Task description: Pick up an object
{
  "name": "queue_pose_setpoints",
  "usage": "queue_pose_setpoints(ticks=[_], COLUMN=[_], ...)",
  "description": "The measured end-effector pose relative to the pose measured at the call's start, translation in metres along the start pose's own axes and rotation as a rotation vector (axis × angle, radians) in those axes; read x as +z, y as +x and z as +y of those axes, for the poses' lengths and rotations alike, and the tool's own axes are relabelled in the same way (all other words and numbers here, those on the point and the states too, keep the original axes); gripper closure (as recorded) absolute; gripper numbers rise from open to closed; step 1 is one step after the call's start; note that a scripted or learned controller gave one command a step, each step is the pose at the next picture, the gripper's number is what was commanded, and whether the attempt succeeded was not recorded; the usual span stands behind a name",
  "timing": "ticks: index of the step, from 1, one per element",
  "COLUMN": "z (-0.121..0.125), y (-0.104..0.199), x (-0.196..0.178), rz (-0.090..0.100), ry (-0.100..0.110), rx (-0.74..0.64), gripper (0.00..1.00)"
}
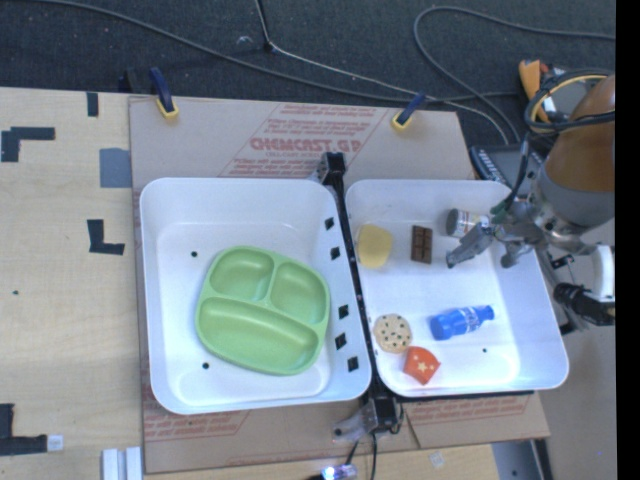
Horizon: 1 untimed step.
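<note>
Two shallow white bins are seen side by side on a cardboard sheet (300, 133) laid over the bench. The left bin (165, 268) holds a green divided plate (264, 309), which lies flat and takes up much of its floor.

The right bin (530, 353) holds five small things. A pale yellow block (375, 246) lies near the divider, with a small brown bar (421, 244) just beside it to the right. Lower down, a round cookie (392, 332) is seen near the divider, and an orange-red piece (421, 365) lies just below and to the right of it. A blue bottle (460, 321) lies on its side near the middle of the bin, its cap end pointing right.

The arm enters from the right and is cut off by the frame edge, so that only part of its orange band (585, 158) is shown. The gripper (470, 238) is held over the upper right part of the right bin, its fingers (462, 252) pointing left toward the brown bar. The fingers appear spread apart, with nothing seen between them, though the metal parts are small and hard to make out. Whether the tips touch the bin floor cannot be told.

Dark cables (300, 48) are draped across the floor behind the bench.
</note>
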State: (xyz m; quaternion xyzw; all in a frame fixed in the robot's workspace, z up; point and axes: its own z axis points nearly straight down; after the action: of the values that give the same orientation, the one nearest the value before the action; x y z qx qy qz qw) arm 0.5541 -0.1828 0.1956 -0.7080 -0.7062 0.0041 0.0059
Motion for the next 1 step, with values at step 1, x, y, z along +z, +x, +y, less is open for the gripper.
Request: queue_pose_setpoints(ticks=[1], z=[0.0031], y=[0.0003], x=[-0.0071], rz=[-0.003], ry=[-0.013], rx=[-0.004], gripper=[0.0])
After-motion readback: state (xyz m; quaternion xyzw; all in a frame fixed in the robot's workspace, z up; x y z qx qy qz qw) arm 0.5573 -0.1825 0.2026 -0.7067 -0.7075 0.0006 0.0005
